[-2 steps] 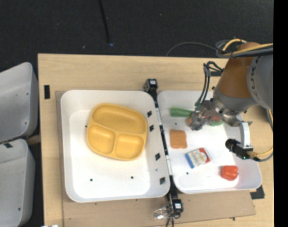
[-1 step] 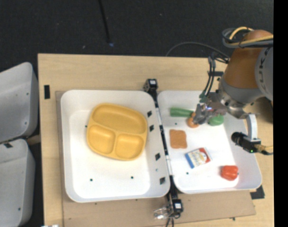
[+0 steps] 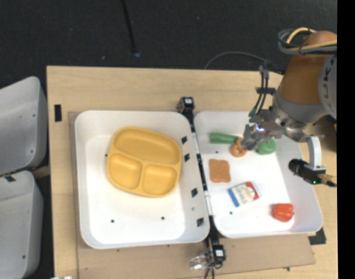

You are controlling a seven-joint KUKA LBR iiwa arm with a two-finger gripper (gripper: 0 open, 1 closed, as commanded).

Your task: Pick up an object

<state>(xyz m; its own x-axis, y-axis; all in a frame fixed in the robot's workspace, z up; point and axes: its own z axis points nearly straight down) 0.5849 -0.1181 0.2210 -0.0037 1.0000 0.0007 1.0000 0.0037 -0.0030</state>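
Note:
The right bin holds a green elongated piece, a small orange piece, a round green piece, a brown square slab, a white and blue packet and a red piece. My gripper hangs low over the bin's far part, just above the orange piece and between the two green ones. Nothing is visibly held.
The left bin carries a yellow divided tray. Black clips line the seam between the bins. The grey and orange arm covers the right bin's far right corner. A black fitting sits at its right wall.

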